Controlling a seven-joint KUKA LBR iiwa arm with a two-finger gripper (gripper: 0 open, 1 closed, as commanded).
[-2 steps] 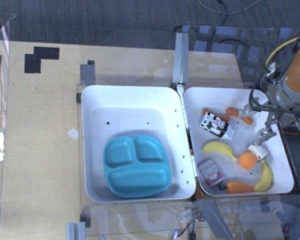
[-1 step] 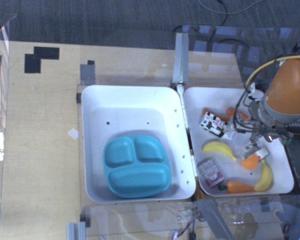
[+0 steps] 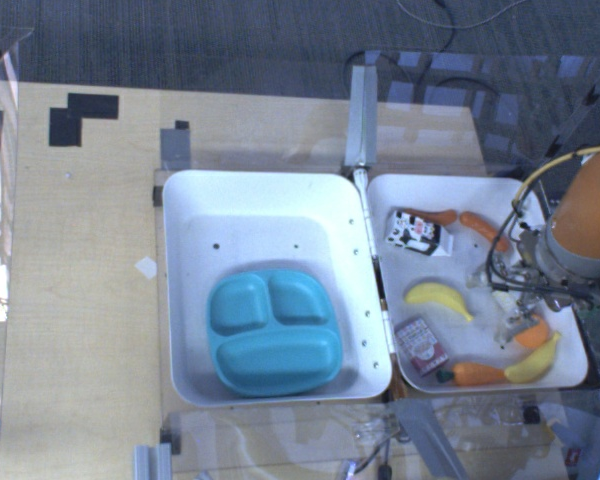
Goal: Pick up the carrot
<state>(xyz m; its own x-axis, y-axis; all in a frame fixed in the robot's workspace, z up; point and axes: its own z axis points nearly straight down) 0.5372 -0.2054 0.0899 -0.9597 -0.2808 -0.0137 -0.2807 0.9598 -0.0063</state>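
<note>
- Lying along the front wall of the right bin (image 3: 580, 376), the carrot (image 3: 477, 373) pointed its green end toward the left bin.
- Touching its right tip, or nearly so, a yellow banana (image 3: 536, 360) curved up toward the bin's front right corner.
- Just left of the carrot sat a small pink box (image 3: 420, 343), tilted, near the wall between the bins.
- Behind the banana lay a short orange piece (image 3: 531, 335); whether it was a second carrot could not be told.
- The gripper (image 3: 518, 315) hung right over that short orange piece, behind and to the right of the carrot and apart from it.
- Whether the gripper was open or closed could not be told, as it was small and tangled with dark cables; nothing was seen held in it.
- A second banana (image 3: 440, 300) lay in the middle of the right bin, left of the gripper.
- In the left bin (image 3: 180, 268), a blue divided plate (image 3: 275, 332) sat toward the front.
- The arm's orange band (image 3: 592, 218) rose at the right bin's right side, above the gripper.
- Farther back stood a black-and-white carton (image 3: 417, 232), with a reddish stick (image 3: 440, 216) at its far edge.
- Beside these, another orange carrot-like thing (image 3: 480, 226) lay near the back wall, well apart from the gripper.
</note>
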